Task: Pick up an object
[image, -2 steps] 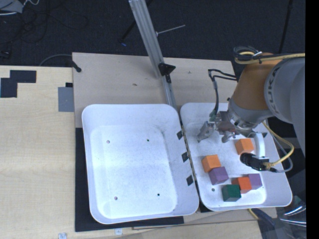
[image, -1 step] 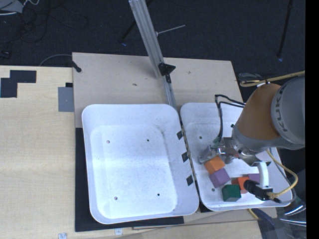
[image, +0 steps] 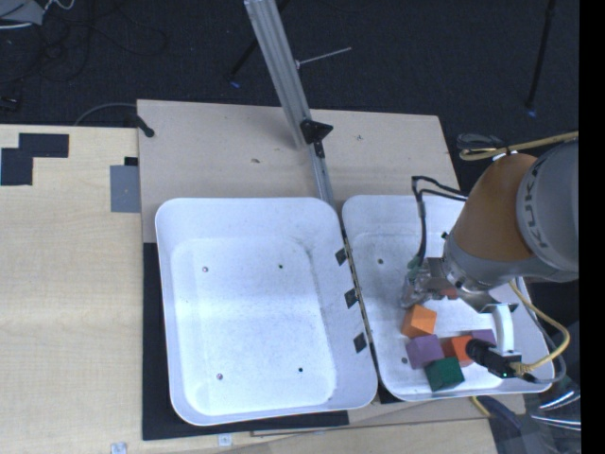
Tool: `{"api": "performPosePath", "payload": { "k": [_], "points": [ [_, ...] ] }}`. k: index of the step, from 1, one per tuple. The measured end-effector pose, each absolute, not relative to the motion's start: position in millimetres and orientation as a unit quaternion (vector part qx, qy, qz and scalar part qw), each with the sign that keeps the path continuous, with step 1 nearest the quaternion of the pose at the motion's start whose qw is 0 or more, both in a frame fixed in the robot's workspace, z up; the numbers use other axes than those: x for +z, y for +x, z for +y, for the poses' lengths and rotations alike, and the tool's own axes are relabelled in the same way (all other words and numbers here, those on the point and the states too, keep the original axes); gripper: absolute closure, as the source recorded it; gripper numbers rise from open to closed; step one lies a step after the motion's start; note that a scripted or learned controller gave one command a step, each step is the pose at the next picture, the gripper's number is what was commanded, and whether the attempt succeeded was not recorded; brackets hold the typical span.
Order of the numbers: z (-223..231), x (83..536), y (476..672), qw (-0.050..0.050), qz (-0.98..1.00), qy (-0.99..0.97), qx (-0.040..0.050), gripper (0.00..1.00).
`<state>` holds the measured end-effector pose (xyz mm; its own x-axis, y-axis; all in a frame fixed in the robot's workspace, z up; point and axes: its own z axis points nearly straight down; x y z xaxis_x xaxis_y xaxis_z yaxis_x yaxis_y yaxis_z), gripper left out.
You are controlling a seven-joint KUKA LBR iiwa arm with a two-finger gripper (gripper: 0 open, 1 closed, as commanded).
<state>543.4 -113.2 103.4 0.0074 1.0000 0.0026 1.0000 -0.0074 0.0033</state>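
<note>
Several small blocks lie in the near part of the right bin: an orange block, a purple block, a red-orange block and a green block. A bit of another purple block shows behind the red-orange one. My gripper reaches down into this bin from the right and hangs just behind the orange block, close to its far edge. I see nothing held in it.
The left bin stands beside the right one, with black clips along their shared rim. A slanted aluminium bar rises behind the bins. The arm's orange band hangs over the right bin's far right side.
</note>
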Motion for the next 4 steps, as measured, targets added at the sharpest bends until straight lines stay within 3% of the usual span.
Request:
{"api": "performPosePath", "payload": {
  "k": [1,2,3,4],
  "points": [
    [-113.5,102.8,543.2,0.001,0.704,0.711,0.0021,0.0],
    [-128.9,92.7,492.2,0.002,0.706,0.708,0.0013,0.0],
    [-129.3,102.3,492.9,0.001,0.705,0.71,0.001,1.0],
    [-47.0,193.9,508.8,0.0,0.71,0.704,0.0028,1.0]
  ]
}}
